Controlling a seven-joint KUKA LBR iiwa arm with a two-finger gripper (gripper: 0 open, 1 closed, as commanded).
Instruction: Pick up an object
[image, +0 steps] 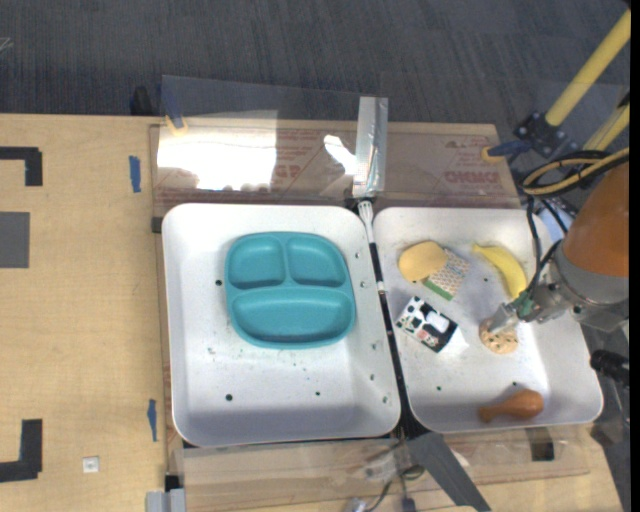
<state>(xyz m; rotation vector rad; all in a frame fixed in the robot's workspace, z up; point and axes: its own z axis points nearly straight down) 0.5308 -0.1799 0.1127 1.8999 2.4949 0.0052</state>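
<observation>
Gripper (503, 322) sits low over the cookie (498, 339) in the right bin (575, 385); can't tell finger spacing or whether anything is between them. Cookie lies right of the black-and-white card (428, 325), near side of the banana (503, 266). For a clean grab: centre over the cookie, descend straight, avoid nudging the banana. Teal tray (290, 288) in the left bin (200, 330) is irrelevant.
</observation>
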